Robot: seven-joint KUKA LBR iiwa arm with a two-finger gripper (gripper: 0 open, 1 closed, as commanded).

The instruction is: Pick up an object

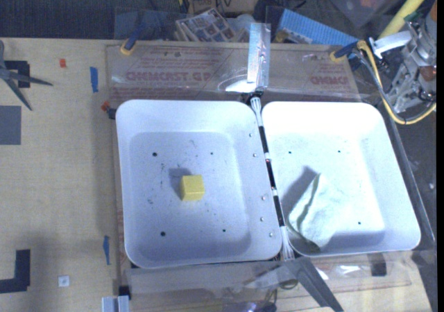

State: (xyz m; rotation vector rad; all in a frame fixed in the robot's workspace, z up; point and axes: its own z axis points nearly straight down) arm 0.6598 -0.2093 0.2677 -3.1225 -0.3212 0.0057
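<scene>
Pre-grasp: yellow block loose in left bin, hand parked upper right, opening indiscernible; next, reach over and descend.

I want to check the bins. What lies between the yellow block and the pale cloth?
In the camera view, between the yellow block and the pale cloth lie bare left-bin floor and the two bins' adjoining rims.
</scene>
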